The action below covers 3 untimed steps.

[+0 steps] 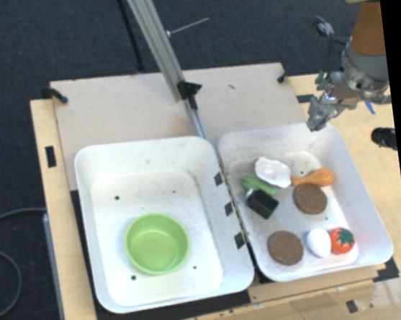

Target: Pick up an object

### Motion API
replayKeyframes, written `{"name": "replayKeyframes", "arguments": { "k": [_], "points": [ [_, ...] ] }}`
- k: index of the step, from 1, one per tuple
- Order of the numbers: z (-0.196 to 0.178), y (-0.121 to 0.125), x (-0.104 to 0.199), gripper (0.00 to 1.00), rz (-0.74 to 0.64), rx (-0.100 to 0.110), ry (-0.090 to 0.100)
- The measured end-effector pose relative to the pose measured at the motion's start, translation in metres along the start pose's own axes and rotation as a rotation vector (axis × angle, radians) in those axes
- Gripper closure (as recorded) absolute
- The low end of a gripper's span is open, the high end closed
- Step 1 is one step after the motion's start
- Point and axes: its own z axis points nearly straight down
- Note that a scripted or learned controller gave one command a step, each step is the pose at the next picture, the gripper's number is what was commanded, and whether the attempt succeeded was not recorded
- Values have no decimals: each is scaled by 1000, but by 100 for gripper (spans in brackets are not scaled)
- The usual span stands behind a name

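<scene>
Hovering gripper, seemingly empty, above right bin's far rim.

The wooden bench bears two white bins side by side — left bin, right bin.

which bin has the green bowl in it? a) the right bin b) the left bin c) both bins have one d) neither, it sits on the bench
b: the green bowl sits alone in the left bin, while the right bin holds the small items such as the two brown discs and the strawberry.
</scene>
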Motion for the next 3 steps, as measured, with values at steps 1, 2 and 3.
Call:
{"name": "replayKeyframes", "arguments": {
  "k": [1, 2, 3],
  "points": [
    [5, -16, 52, 100, 1, 0, 1],
    [1, -27, 110, 100, -4, 1, 3],
    [6, -29, 172, 100, -5, 2, 3]
  ]
}}
